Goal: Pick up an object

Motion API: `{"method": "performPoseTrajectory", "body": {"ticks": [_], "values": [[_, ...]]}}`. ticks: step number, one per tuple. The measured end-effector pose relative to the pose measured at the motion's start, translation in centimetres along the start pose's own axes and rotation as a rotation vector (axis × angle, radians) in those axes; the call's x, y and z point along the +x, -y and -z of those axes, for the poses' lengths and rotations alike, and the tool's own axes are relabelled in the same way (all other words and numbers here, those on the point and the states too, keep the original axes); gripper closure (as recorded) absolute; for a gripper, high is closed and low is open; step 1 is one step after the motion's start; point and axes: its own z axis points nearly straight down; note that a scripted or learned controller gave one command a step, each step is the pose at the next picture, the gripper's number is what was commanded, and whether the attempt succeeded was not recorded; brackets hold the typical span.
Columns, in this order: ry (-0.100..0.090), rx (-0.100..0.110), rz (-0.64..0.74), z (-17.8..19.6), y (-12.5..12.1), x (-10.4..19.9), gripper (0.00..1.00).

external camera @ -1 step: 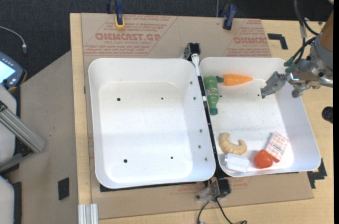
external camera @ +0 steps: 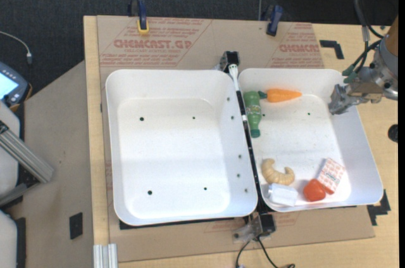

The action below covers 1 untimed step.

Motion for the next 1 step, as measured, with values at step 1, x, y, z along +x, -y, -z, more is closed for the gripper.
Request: {"method": "performPoseTrajectory", "body": {"ticks": [1], "values": [[-0.002, -0.009, 0.008, 9.29, -0.55, 7.52, 1.00]]}}
